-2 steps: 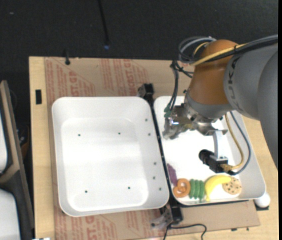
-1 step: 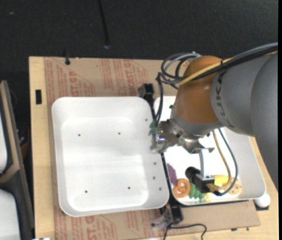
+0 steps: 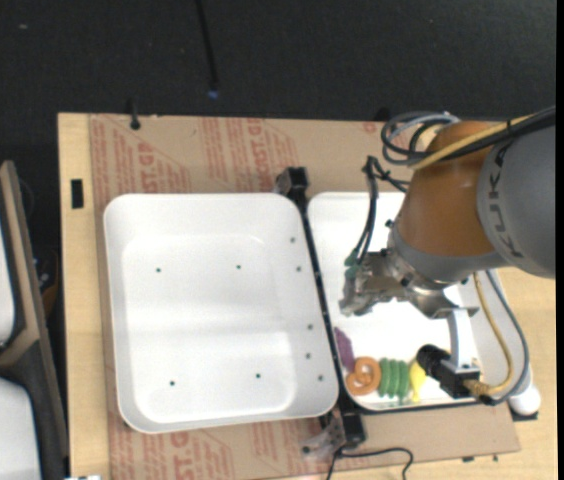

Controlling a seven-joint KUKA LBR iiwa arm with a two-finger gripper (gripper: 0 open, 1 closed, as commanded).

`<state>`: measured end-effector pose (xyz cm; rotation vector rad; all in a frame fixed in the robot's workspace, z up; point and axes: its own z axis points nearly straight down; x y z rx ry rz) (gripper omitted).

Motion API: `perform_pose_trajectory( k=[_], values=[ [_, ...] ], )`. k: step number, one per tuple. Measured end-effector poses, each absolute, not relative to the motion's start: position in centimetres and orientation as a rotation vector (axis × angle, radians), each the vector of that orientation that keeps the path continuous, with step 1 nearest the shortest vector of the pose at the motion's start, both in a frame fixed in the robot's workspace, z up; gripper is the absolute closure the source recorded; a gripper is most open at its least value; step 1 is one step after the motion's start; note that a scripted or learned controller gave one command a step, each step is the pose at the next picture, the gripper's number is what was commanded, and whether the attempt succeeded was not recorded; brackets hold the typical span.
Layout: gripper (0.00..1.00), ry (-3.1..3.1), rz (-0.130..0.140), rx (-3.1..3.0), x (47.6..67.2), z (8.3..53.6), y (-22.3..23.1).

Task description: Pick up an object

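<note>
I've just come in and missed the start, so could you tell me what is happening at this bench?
The grey and orange arm reaches in from the right over the right bin, with its gripper low above the bin's middle. I cannot tell whether it has grasped anything. A purple piece, an orange ring, a green ridged piece and a yellow piece lie along that bin's near edge.

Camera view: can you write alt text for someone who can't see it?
A grey and orange robot arm reaches from the right over the right white bin, its claw over the bin's middle. Along that bin's near edge lie an orange ring, a green ridged piece and a purple piece.
</note>
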<state>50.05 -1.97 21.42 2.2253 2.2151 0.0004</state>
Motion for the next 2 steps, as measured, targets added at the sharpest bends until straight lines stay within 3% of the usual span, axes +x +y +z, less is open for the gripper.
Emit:
perform_pose_trajectory(
  k=[1,2],
  values=[
    [0.00,2.221,0.001,2.222,50.1,21.4,-1.7],
    [0.00,2.213,-0.008,2.233,49.5,15.2,-11.0]
  ],
)
